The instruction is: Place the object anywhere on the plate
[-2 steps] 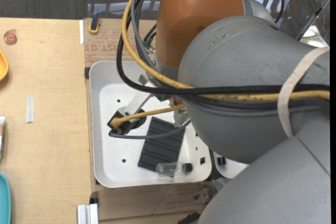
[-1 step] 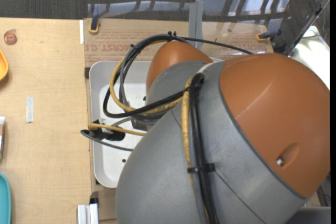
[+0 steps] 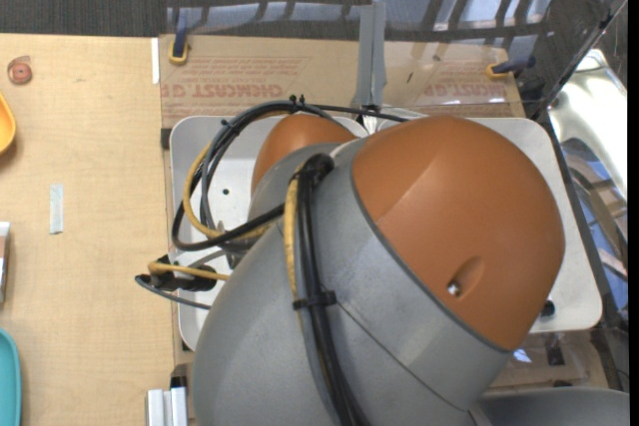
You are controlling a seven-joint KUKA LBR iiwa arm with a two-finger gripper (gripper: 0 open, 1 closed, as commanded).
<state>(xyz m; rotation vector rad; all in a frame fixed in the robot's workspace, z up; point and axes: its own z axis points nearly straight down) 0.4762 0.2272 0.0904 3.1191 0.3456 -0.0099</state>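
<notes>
We see the arm (image 3: 399, 284) bent low over the white bins (image 3: 190, 155), presumably reaching inside; it hides its own claw, so we cannot tell its state.

You cannot see most of the shallow white bins (image 3: 190, 150): the grey arm with its orange dome-shaped joint cover (image 3: 449, 214) blocks them from the centre toward five o'clock. At nine o'clock, an orange-yellow rounded object (image 3: 5, 127) and a teal curved object (image 3: 8, 379) are cut off by the edge.
</notes>
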